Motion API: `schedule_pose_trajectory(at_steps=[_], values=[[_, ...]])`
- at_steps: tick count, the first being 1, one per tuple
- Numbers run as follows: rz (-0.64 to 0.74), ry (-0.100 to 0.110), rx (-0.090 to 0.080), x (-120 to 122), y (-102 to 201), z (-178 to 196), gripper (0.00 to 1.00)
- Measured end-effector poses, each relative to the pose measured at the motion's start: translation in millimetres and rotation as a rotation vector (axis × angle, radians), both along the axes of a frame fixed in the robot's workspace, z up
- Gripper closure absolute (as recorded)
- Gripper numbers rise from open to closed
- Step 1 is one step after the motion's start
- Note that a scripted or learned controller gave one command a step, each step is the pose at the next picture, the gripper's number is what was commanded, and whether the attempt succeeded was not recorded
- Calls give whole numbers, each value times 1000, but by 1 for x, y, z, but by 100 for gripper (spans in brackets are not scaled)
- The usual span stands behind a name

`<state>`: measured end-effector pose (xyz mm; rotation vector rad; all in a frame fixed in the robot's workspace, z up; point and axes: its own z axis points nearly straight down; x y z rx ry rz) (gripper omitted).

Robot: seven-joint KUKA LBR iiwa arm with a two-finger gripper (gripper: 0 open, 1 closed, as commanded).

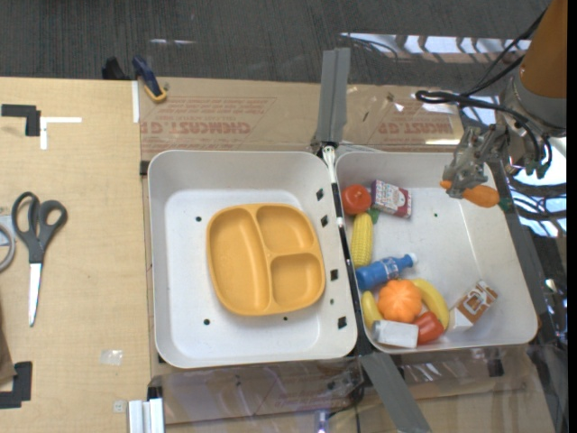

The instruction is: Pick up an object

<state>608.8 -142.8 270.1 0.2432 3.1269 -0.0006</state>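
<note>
Gripper [469, 177] w/ carrot [481, 196]; near bin rim [501, 207]

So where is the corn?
The corn lies in the right bin, close to its left wall, just below the tomato and above the blue bottle.

Two white bins: the left bin [171, 269] holds a yellow-orange divided plate [266, 258]; the right bin [491, 269] holds a red tomato [356, 198], a yellow corn cob [362, 239], a blue bottle [385, 270] with a white label, an orange [399, 300], a yellow banana [433, 301], a maroon-and-white packet [391, 198] and a brown-and-white carton [475, 302]. Just beyond the right bin's far right corner, the grey gripper [466, 177] has an orange piece [481, 195] between its fingers. Left of the left bin, the light wood bench [81, 242] carries scissors [36, 242] with dark grey handles.
</note>
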Motion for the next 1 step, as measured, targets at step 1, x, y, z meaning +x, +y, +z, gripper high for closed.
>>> schedule_pose_trajectory(at_steps=[1], values=[[-53,0,1,42,33,15,100]])
